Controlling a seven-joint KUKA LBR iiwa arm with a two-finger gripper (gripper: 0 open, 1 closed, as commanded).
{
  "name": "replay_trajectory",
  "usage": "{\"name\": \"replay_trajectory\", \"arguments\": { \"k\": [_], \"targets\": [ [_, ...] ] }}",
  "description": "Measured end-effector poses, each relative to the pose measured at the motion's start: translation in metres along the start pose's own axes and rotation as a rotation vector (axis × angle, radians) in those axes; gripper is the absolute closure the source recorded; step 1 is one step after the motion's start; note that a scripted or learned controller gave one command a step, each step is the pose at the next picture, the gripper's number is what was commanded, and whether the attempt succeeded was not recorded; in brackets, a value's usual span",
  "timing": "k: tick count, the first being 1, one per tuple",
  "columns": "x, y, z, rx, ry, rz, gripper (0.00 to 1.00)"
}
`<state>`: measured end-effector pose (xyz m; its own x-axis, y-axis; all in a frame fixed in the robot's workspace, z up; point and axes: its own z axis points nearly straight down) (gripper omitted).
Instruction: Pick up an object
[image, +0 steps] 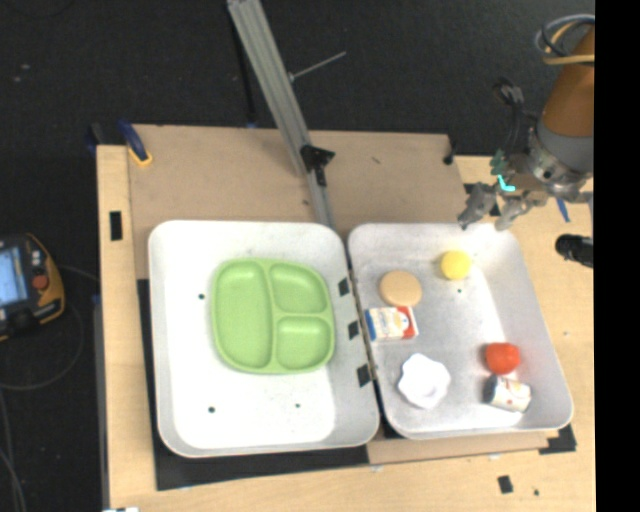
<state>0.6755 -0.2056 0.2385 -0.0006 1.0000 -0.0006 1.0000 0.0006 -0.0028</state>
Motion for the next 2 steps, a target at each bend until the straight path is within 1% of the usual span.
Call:
{"name": "replay_trajectory", "arguments": {
  "k": [1, 2],
  "targets": [
    [0.000, 0.001, -0.003, -0.005, -0.001, -0.001, 0.00],
    [-0.007, -0.002, 0.040, -0.002, -0.002, 0.001, 0.00]
  ]
}}
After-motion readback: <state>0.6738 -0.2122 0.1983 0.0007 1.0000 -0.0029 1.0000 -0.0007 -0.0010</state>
